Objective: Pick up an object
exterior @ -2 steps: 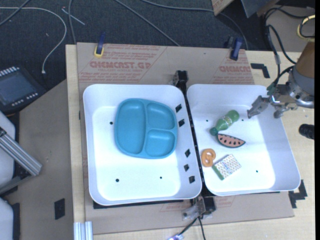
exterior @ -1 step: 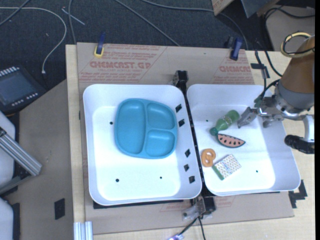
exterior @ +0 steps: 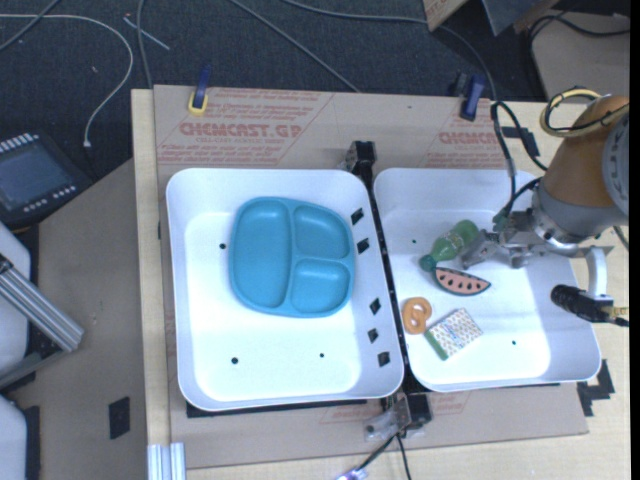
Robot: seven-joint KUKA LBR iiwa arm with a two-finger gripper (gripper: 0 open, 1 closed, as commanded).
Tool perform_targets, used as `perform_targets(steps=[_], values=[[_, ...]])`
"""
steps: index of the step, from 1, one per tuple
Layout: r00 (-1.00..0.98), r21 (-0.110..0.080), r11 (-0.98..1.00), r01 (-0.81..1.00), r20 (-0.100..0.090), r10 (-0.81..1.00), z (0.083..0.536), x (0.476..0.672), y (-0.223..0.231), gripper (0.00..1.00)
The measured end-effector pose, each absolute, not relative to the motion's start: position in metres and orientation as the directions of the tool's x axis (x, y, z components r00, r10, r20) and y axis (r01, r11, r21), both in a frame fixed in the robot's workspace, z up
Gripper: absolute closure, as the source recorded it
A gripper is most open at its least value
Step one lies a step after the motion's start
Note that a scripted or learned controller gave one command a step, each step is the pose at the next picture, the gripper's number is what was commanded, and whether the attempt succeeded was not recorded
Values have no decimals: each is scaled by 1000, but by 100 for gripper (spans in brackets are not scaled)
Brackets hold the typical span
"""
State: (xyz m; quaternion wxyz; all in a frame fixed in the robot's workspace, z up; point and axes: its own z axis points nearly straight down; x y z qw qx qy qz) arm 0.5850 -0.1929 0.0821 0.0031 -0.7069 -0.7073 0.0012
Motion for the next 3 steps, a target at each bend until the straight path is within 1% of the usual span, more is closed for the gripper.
perform_targets(steps=[1,2,3], values=[[-1,1,1,1000,1,1000,97,587,-193,100],[-2,5,2,1000,-1,1000,141,590,-190,100],[-2,6,2,1000,-2,1000,194,601,-194,100]])
